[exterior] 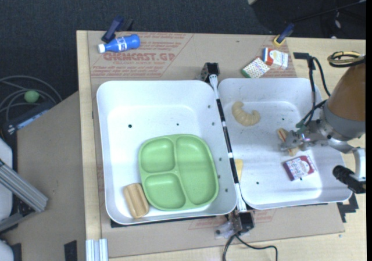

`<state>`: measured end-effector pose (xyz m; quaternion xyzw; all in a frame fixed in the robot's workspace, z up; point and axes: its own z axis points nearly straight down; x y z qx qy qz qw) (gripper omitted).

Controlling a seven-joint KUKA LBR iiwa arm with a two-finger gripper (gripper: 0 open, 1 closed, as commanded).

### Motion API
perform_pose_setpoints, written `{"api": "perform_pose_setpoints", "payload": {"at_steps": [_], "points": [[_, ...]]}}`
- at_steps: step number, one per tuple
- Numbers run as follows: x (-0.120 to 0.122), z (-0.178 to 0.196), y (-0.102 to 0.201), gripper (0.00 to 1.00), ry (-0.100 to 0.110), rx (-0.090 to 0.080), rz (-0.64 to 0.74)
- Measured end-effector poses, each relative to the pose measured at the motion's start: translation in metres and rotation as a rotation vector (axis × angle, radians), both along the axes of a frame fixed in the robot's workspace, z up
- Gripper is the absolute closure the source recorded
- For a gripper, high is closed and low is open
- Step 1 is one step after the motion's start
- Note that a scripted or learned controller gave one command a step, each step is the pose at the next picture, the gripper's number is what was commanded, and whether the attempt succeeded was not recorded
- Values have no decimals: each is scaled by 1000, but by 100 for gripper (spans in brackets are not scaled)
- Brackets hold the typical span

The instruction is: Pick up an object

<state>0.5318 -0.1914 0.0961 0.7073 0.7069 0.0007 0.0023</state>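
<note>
Two shallow white bins are seen side by side on a wooden bench (87, 138). In the left bin (116, 103), a green three-compartment plastic tray (177, 171) is set toward the near edge, with a tan ridged block (135, 200) just beside it at the near-left corner. In the right bin (256, 88), a pale croissant-shaped piece (246, 114) lies toward the far edge, and a red-and-white packet (299, 168) lies near the right edge. The gripper (290, 140) is lowered between them, touching a small orange-tan object (282, 135).

We see open floor along the left bin's (110, 108) back; the green tray (177, 171) fills its front, a croissant (246, 114) and packet (299, 168) dot the right bin (261, 196).
</note>
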Motion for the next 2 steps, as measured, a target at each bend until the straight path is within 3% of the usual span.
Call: {"api": "perform_pose_setpoints", "payload": {"at_steps": [1, 2], "points": [[8, -1, 65, 100, 7, 5, 2], [0, 115, 134, 100, 1, 3, 3]]}}
